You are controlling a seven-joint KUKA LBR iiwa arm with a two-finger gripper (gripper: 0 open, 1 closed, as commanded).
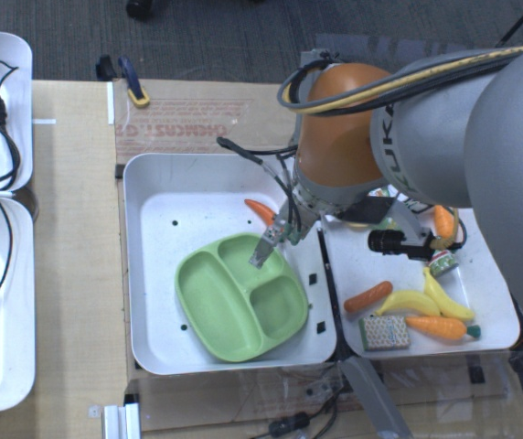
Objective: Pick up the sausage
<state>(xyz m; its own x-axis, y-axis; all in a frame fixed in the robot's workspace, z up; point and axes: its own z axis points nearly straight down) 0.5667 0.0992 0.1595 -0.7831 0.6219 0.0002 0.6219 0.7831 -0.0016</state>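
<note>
**Bench Inspection: Arm Over Left Bin, Sausage in Right Bin**

Dark carpet borders the top of the scene, and below it a tan bench [74,245] carries two shallow white bins side by side. Largest in view is the grey arm [481,126], entering from the right, with its orange band [339,122] above the wrist. The left bin [147,273] contains a green divided plate [234,314], lying flat toward the bin's front, and an orange carrot-like piece [261,210] near the back, partly hidden by the wrist. The right bin [490,273] holds the sausage [368,296], reddish-orange, lying near the bin's left wall and just beside a yellow banana [410,301]. An orange carrot [440,327] lies in front of the banana, with a speckled sponge block [385,333] at its left. The gripper [267,248] hangs over the plate's rear edge; its fingers appear drawn together with nothing seen between them. It is well apart from the sausage.
</note>
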